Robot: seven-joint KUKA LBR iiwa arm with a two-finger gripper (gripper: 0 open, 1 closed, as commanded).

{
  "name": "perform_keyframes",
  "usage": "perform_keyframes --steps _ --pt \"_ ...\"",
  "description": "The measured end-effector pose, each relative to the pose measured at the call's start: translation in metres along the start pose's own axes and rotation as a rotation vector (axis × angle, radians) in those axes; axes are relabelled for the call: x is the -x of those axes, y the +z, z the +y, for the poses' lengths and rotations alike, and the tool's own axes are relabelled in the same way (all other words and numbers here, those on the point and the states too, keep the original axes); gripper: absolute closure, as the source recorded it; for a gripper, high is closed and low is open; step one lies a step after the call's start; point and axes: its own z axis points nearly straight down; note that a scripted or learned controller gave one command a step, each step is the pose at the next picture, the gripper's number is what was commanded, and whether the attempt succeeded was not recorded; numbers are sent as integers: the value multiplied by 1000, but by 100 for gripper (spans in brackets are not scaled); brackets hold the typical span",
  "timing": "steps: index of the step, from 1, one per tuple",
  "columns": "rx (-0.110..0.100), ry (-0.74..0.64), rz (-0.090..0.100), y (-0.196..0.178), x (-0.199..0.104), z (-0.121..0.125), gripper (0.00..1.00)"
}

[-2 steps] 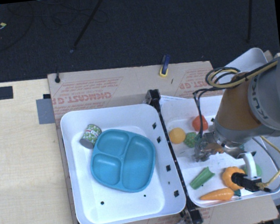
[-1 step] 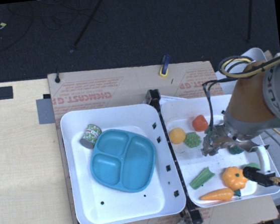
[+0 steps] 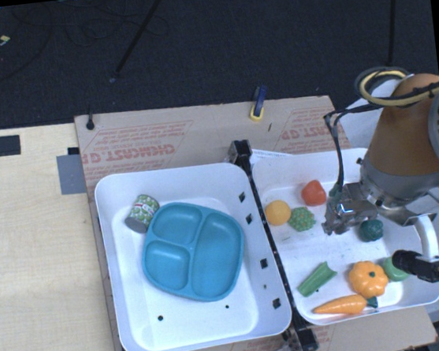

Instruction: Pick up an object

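The right bin (image 3: 283, 175) holds several toy foods: a red piece (image 3: 313, 192), a yellow ball (image 3: 277, 212), a green broccoli-like piece (image 3: 302, 218), a dark green round piece (image 3: 371, 229), a green pod (image 3: 316, 278), an orange pumpkin (image 3: 367, 278) and a carrot (image 3: 340, 305). My gripper (image 3: 338, 220) hangs over the middle of this bin, just right of the broccoli piece and left of the dark green piece. I see nothing held in it.
The left bin (image 3: 128, 301) carries a blue divided plate (image 3: 193, 249) and a small green-patterned can (image 3: 141, 212) at its upper left. A black divider clamp (image 3: 263, 237) runs between the bins. Cables and a yellow clip (image 3: 258, 104) lie beyond the bins.
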Motion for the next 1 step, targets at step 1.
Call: perform_keyframes --steps 1 --pt "-1 0 0 -29 1 1 100"
